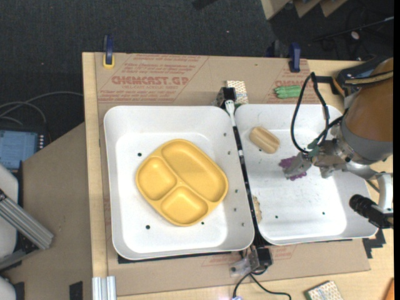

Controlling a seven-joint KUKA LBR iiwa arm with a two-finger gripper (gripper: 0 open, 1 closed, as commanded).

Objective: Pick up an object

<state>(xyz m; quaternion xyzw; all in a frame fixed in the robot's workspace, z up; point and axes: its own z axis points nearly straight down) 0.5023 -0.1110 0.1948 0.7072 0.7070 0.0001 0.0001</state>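
Observation:
A yellow divided plate (181,181) lies in the left bin (125,127). In the right bin (300,227) a tan bread-roll-shaped object (264,139) rests near the far left corner. A small purple object (292,167) lies mid-bin. My gripper (306,160) reaches in from the right, low over the right bin, its tip right at the purple object's right side. Whether the purple object sits between the fingers is hidden by the wrist. The grey arm with its orange band (370,114) rises at the right edge.
The black divider strip (240,161) separates the two bins. A black cable (301,114) loops above the right bin's back part. A green object (289,92) lies on the cardboard behind the bins. Blue clamps (109,49) hold the board's far edge.

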